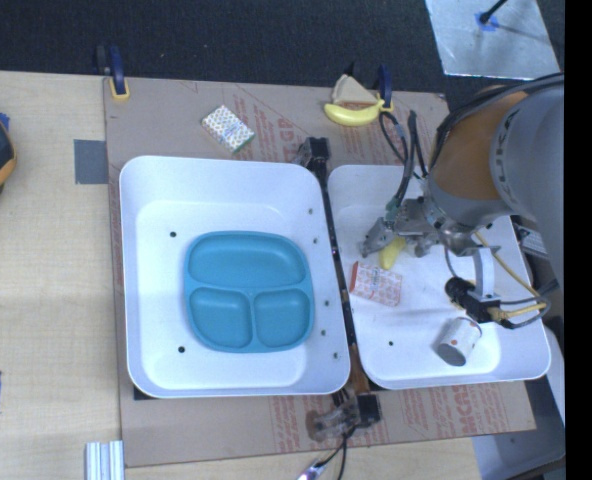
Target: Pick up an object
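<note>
While low over the right bin (536,363), near its left edge, gripper (394,240) down by a yellow piece (390,253), finger state impossible to tell. Just below, red-patterned packet (376,284). Toward the front right corner, grey cup (457,342). Left bin (141,268) carrying blue tray (248,290).

In the right bin (416,373) before you lie three candidates: a small yellow piece (391,253), tilted, near the bin's upper left beneath the arm's wrist; a flat packet with a red-and-white pattern (376,284) just below it; and a grey-white cylinder (458,341) on its side toward the lower right.
</note>
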Motion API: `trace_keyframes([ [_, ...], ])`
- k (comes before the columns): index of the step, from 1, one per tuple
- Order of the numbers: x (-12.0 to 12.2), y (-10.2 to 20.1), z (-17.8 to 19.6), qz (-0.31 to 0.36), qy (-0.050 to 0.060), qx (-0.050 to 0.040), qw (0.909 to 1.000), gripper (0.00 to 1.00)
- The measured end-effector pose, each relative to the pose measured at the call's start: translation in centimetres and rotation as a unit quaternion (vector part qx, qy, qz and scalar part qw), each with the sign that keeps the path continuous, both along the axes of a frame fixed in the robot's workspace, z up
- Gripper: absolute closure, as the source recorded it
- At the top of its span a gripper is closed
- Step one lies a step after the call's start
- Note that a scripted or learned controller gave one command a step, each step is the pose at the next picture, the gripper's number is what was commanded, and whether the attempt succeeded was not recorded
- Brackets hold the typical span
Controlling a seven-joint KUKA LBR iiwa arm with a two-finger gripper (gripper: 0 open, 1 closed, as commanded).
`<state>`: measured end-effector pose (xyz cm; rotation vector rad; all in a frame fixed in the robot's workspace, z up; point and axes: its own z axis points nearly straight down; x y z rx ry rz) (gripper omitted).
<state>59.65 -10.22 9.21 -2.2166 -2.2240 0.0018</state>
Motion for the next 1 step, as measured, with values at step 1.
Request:
trace_keyframes([
  [1,0.0,-0.09,1.02,0.001,0.001,0.0,1.0,1.0],
])
